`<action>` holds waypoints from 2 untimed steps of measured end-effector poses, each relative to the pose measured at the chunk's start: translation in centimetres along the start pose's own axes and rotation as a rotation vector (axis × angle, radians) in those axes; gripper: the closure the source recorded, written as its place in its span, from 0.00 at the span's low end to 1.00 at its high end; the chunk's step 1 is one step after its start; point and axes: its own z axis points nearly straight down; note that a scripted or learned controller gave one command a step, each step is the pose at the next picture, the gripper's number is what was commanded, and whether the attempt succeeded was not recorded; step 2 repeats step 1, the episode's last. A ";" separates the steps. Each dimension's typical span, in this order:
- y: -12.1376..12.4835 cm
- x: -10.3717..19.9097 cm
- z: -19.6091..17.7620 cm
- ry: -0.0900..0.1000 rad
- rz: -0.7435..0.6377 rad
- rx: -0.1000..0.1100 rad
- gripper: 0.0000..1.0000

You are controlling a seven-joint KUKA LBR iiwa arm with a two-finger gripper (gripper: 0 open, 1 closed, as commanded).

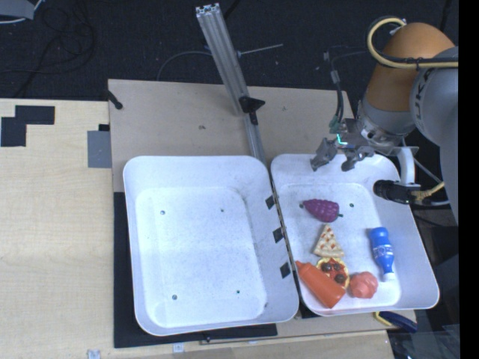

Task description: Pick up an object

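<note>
1. Camera view, taken from above at a slant: two shallow white bins sit side by side on the tabletop (67, 200), the left bin (196, 245) and the right bin (352, 182), touching along their inner edges.
2. The grey arm (438, 96), with its orange band (408, 62) above the wrist, reaches in from the right of the view.
3. The gripper (343, 157) hangs over the far rim of the right bin. The jaws stand spread, with nothing between them.
4. Objects lie in the right bin, toward its middle and near end, apart from the gripper.
5. A purple grape cluster (322, 209) lies nearest the gripper, in the bin's middle, with clear floor around it.
6. A pizza slice (328, 242) lies just nearer the camera than the grapes, its point toward them.
7. A blue bottle (382, 252) lies on its side near the right wall, well apart from the pizza slice.
8. An orange carrot-shaped item (320, 284) lies at the near left corner. A small round dark-spotted piece (334, 271) rests against it; its identity is uncertain, possibly another pizza piece.
9. A pink rounded item (363, 285) lies just right of the carrot-shaped item, close to the bottle's lower end.
10. A grey metal rail (228, 69) slants across the far tabletop toward the seam between the bins.
</note>
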 end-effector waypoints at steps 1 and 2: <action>0.0 0.0 0.0 0.000 0.000 0.000 0.00; 0.0 0.0 0.0 0.000 0.000 0.000 0.00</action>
